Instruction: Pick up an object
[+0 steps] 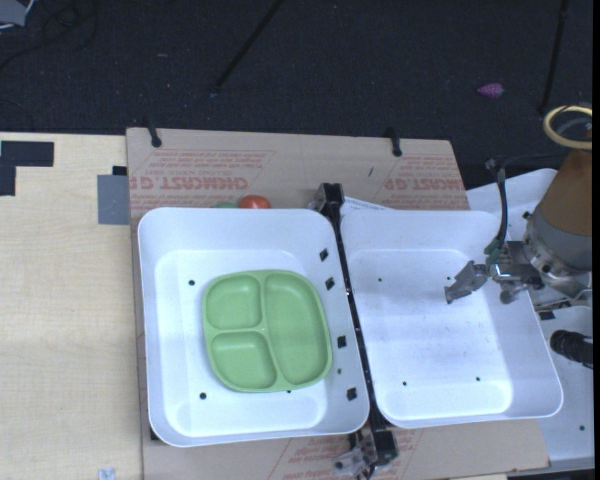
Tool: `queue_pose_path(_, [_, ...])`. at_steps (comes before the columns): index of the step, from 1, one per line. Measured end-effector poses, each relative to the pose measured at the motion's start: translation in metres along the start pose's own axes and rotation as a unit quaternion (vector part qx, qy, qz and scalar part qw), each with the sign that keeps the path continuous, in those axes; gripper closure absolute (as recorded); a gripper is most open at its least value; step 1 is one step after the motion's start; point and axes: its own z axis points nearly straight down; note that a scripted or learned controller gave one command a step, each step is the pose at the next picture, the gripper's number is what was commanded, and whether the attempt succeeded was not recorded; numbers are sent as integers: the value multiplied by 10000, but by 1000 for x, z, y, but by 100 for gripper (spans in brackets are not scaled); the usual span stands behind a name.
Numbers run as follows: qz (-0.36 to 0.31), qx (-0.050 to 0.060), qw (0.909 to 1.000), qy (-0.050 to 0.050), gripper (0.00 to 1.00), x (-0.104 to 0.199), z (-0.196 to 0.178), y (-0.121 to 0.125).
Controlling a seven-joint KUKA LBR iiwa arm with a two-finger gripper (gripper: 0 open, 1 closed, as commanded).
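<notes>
We see a green divided plate (267, 329) lying flat in the left bin (170, 268). At three o'clock of it, the gripper (467, 282) hovers over the right bin (430, 388), fingers apart, holding nothing. At twelve o'clock, beyond the left bin, sits a small red object (254, 203).

Pale green plate (267, 330) (white bins (170, 268))

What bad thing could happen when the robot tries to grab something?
1. The gripper sits over the right bin, but the green divided plate lies in the left bin, so it might close on nothing.
2. The plate lies flat and wide, so the fingers may slip off it.
3. Reaching across, the arm could bump the black divider between the bins.
</notes>
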Motion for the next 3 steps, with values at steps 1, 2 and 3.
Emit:
queue_pose_path(1, [-9,14,10000,6,0,8,50,6])
queue_pose_path(2, [-2,20,10000,6,0,7,113,11])
queue_pose_path(3, [14,4,10000,3,0,7,115,11])
